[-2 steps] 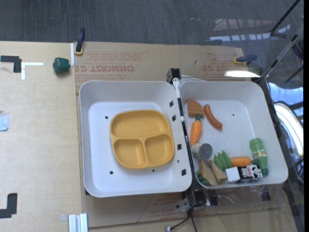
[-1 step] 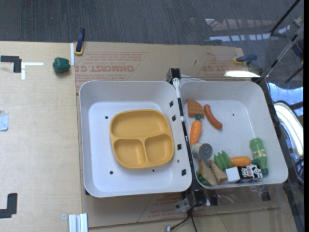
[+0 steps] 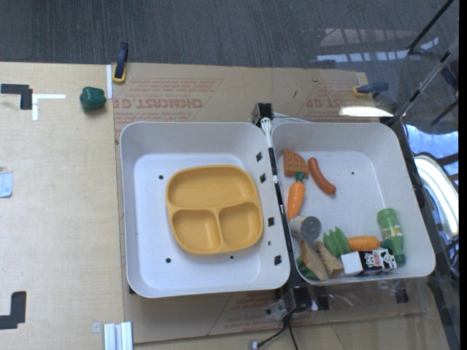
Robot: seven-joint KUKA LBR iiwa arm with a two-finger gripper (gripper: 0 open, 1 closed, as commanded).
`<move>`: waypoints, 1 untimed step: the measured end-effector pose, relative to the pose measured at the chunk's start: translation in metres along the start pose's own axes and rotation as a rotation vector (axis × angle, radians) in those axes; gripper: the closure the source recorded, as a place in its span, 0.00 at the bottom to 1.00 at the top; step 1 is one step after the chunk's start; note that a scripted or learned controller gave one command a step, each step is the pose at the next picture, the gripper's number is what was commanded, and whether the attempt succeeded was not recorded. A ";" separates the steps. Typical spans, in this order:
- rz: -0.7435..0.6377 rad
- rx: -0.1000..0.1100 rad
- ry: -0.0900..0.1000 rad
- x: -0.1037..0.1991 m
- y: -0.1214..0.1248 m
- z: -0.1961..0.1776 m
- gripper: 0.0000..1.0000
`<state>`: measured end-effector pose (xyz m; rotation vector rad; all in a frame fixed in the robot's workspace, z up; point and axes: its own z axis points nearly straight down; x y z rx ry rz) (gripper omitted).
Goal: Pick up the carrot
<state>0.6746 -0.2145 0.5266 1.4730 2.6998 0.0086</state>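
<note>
Dark grey carpet floor, tan wooden bench, glare at right

carrot — orange, green top | lying flat | right bin, by left wall

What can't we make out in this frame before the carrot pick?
- Carrot, camera view: lies tight against the right bin's left wall; whether there is a gap on that side is too small to tell.
- Pile at the right bin's near edge, camera view: items overlap, so the lower ones are partly hidden.
- Carton, camera view: print too small to read.
</note>
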 end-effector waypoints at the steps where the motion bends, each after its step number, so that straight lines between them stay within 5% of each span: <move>1: 0.000 0.000 0.001 0.000 0.000 0.000 0.00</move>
